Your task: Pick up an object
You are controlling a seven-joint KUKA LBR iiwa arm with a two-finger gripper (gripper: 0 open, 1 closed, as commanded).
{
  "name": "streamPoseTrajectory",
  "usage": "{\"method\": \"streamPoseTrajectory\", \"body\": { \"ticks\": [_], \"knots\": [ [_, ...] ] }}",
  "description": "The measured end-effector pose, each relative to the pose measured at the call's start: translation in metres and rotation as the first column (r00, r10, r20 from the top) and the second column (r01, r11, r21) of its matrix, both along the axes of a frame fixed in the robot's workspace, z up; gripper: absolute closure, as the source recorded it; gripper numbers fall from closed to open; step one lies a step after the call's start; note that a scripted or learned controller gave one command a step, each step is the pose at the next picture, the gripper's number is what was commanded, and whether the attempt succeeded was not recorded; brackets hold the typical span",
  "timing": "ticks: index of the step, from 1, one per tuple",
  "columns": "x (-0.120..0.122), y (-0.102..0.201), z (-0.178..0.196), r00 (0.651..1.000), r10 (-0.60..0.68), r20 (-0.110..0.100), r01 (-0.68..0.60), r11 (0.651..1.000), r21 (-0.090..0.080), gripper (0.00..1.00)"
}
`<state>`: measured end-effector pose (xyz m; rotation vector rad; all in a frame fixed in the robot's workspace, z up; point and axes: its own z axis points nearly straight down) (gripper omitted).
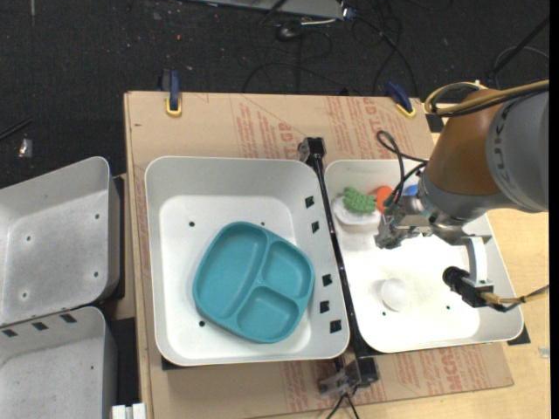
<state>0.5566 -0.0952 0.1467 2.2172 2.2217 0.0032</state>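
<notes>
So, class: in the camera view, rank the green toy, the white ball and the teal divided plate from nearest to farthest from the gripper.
From the gripper in the right bin:
1. Green toy, up and to the left in the same bin.
2. White ball, lower in that bin; only slightly farther.
3. Teal divided plate, in the left bin.

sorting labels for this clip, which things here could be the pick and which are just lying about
Possible picks:
gripper, down in the right bin
green toy
orange piece
white round object
teal divided plate in the left bin

Lying about:
blue clamps
floor cables
spare white trays
</notes>
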Motion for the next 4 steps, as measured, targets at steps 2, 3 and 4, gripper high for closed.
{"method": "streamPoseTrajectory", "body": {
  "ticks": [2, 3, 4],
  "knots": [
    [-0.001, 0.006, 0.089, 1.000, 0.001, 0.001, -0.001, 1.000, 0.000, 1.00],
    [-0.012, 0.064, 0.097, 1.000, 0.006, -0.004, -0.006, 1.000, 0.002, 1.00],
    [-0.023, 0.114, 0.083, 1.000, 0.006, -0.006, -0.006, 1.000, 0.002, 1.00]
  ]
}}
